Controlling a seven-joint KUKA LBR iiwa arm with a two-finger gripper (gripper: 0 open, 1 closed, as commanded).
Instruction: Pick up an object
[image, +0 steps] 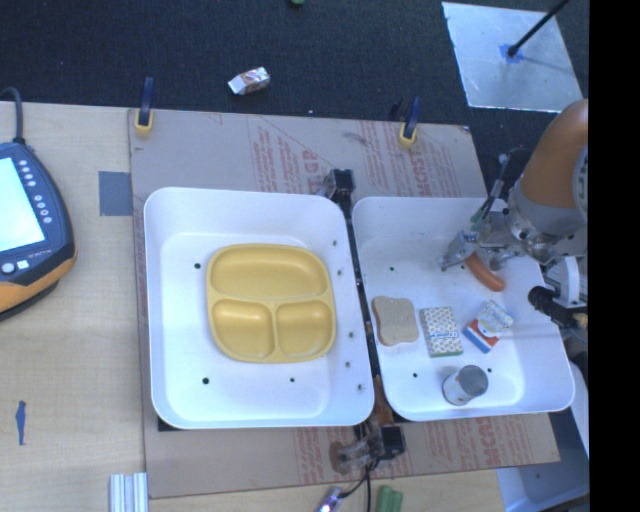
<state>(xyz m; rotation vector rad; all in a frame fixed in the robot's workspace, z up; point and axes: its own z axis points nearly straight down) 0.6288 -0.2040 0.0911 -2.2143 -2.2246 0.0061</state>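
My gripper (462, 256) hangs low over the upper part of the right bin (420, 225), reaching in from the right. Directly beside it, on its lower right, lies a small orange sausage-shaped object (490, 275), partly covered by the gripper's body. Whether the gripper touches it is unclear. Lower in the same bin lie a tan bread-slice toy (395, 320), a patterned rectangular pad (441, 331), a small clear packet with red and blue marks (487, 327) and a grey cylinder (465, 384).
The left bin (170, 300) holds a yellow divided plate (270, 301). A teach pendant (25, 225) sits at the bench's left edge. Clamps (145, 108) (408, 122) grip the board at the back. The arm's orange band (555, 150) rises at the right.
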